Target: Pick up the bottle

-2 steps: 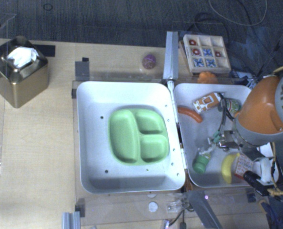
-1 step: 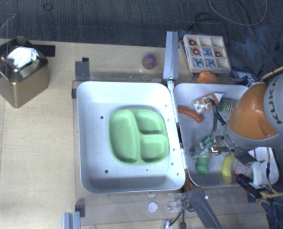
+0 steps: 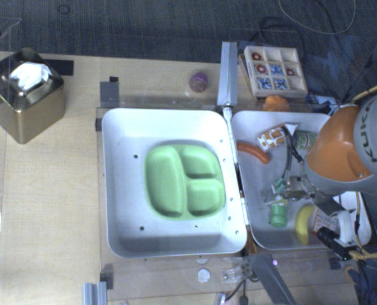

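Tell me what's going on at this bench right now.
A grey and orange robot arm reaches into the right bin from the right, its gripper low over a small green bottle beside a yellow object. Whether it has the bottle is unclear. An orange hot dog lies further back. The left bin holds a green divided tray.

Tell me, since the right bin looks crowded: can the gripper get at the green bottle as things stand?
Probably yes. The gripper hangs right above the green bottle in the right bin, nothing lying over it; the yellow object close beside it could crowd one side.
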